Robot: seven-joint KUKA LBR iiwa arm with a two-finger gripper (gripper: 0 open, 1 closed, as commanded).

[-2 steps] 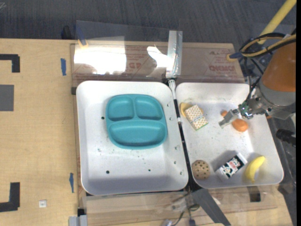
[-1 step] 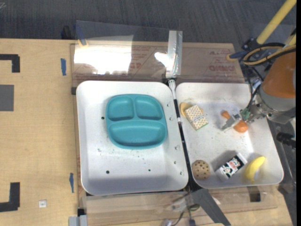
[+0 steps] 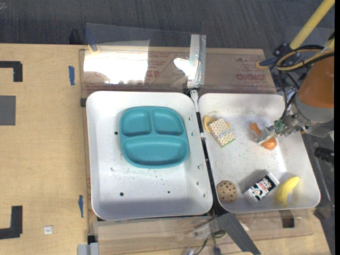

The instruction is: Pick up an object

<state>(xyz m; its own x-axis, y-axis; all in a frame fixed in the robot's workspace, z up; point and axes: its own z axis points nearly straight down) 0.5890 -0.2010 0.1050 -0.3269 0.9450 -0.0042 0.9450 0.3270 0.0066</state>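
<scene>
Left white plastic bin (image 3: 101, 158): teal three-compartment plastic plate (image 3: 154, 136) at centre. Right white bin (image 3: 239, 102): patterned yellow-and-white box (image 3: 221, 132) near its left edge; round tan speckled cookie-like disc (image 3: 227, 190) at near-left corner; black-and-white carton (image 3: 261, 187) beside a smooth yellow banana-shaped toy (image 3: 287, 189) along the near edge. Small orange rounded object (image 3: 269, 143) lies by the right edge, just beside the gripper (image 3: 277, 128), below its tip. Finger opening: cannot tell; contact unclear.

Orange obj (image 3: 270, 143), right bin, upper right
</scene>
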